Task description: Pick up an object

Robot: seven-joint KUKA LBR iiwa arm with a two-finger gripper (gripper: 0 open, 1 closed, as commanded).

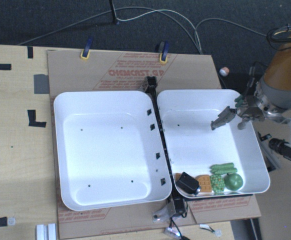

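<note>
We judge approach phase: gripper (229, 119) open, empty, over right bin (195, 101); next, descend toward green toy (234, 181).

Lab: clamped cardboard (135, 71), white bins (105, 149)

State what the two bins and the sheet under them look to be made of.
The left bin and right bin look like white moulded plastic: smooth, faintly glossy, with rounded corners. The sheet beneath looks like brown cardboard: matte, with red printed lettering.
</note>
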